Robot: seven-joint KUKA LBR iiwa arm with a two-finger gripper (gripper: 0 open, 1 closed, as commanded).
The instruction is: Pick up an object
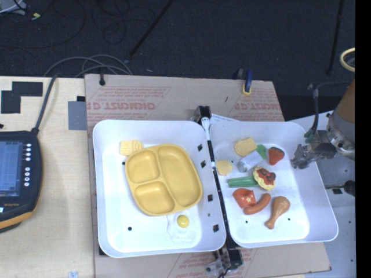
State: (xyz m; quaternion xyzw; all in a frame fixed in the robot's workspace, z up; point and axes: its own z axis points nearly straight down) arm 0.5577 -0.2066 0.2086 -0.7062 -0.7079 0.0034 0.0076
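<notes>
- Closest to the lens, at the near edge, a dark clamp (227, 262) sits where the two bins meet
- From my seat the gripper (301, 154) hangs over the right rim of the right bin (316, 227), with the grey arm (342, 133) running off to the right; I cannot tell whether it is apart or together; I see nothing held in it
- Nearest it lies a red tomato (276, 154), apart from the gripper, with a green piece (262, 151) just beside it and a yellow chip (245, 146) past that
- Below those, a pale grey piece (249, 162) lies next to a red-and-yellow bun (265, 177); a green bean (240, 182) touches the bun's left side
- Toward the near rim, a red pepper (244, 197) touches a sausage (257, 204); a drumstick (277, 211) lies just right of the sausage
- A yellow disc (223, 167) rests against the bin's left wall
- Across the divide, the left bin (110, 225) holds a yellow tray (164, 179) with three compartments; a waffle (130, 147) touches its far-left corner; a fried egg (182, 222) lies at its near edge
- Both bins rest on cardboard (174, 100); a blue-and-yellow clip (247, 83) stands on its far edge
- Well to the left, a pendant (17, 178) lies on the bench, its cable running up and away
</notes>
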